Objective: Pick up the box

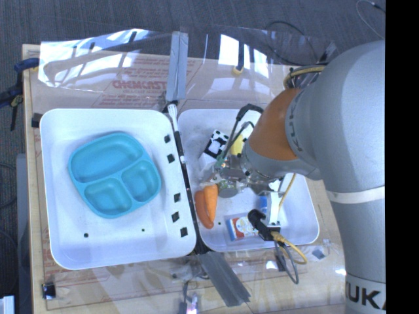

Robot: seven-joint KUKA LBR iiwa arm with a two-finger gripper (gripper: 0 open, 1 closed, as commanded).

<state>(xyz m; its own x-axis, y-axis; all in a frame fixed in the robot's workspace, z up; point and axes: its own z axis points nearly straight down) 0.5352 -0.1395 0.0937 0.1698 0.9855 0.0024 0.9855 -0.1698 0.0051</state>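
Small flat box [241,228] beside smooth tapered orange carrot [207,205]

A tray [115,174] lies in the left bin [59,241]; carrot [207,205] and box [241,228] in the right bin [308,224].

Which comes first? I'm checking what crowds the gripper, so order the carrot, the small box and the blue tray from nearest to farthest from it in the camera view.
1. carrot, just left of and below the gripper, right bin.
2. small box, lower, near the right bin's front edge.
3. blue tray, far off in the left bin.
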